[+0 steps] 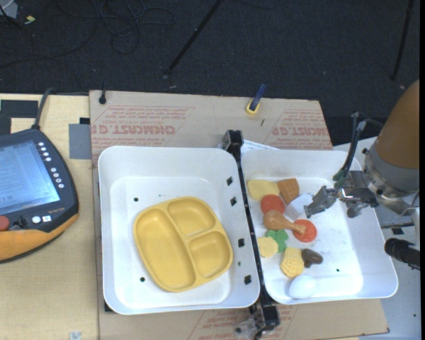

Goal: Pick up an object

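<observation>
The gripper hangs over the right bin, its finger state impossible to tell, with the red tomato just beside it toward the bin's front edge

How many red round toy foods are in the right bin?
2. One red piece lies near the bin's upper left beside the yellow piece; another lies mid-bin. Others may hide under the pile.
</observation>
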`<control>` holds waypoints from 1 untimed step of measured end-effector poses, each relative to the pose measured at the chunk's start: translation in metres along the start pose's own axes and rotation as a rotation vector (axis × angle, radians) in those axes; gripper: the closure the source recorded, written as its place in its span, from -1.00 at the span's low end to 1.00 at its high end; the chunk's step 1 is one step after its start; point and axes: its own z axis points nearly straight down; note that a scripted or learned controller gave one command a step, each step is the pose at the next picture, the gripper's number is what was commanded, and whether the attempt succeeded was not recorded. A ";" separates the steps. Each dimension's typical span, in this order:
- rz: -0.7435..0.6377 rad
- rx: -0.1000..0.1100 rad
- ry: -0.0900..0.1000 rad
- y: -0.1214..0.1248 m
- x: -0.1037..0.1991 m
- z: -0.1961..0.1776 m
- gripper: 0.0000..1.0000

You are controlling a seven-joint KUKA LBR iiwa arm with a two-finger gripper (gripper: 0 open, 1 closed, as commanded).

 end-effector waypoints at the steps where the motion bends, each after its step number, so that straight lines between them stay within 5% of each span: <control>1: -0.010 0.006 0.004 -0.014 0.113 0.046 -1.00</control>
